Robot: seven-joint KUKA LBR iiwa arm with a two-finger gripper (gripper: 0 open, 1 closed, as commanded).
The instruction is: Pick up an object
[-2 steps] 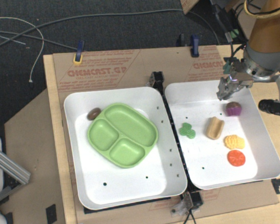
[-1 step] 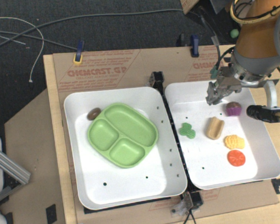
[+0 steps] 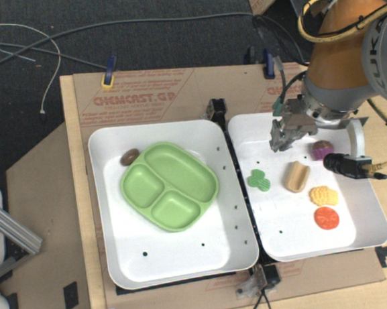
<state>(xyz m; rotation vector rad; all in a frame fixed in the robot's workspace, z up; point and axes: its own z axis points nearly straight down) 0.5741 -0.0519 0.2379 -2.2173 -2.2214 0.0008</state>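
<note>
Toy food is what the arm has to choose from, and most of it lies in the right bin [image 3: 362, 233]: a green broccoli-like piece [image 3: 258, 180] near the bin's left wall, a tan bread-like cylinder [image 3: 296, 176] just beside it, a yellow corn-like lump [image 3: 324, 195], a red-orange round slice [image 3: 327, 219] just below that, and a purple piece [image 3: 322, 149] partly tucked under the arm's hardware. The left bin [image 3: 121, 251] carries a green divided plate [image 3: 169, 186], with a small brown item [image 3: 130, 157] touching its upper left rim.

The pincer [image 3: 281, 143] hangs over the upper part of the right bin, above bare white floor, apart from the tan cylinder and the broccoli below it. Whether its tips are spread or pressed together, I cannot tell from this angle; nothing shows between them.

My guess is that these pieces are light, hollow plastic, stiff and rather slick. The tan cylinder looks the easiest: take it across its short width, at mid-length, so it cannot roll away. The flat red slice sits low and would likely be harder to get under.
</note>
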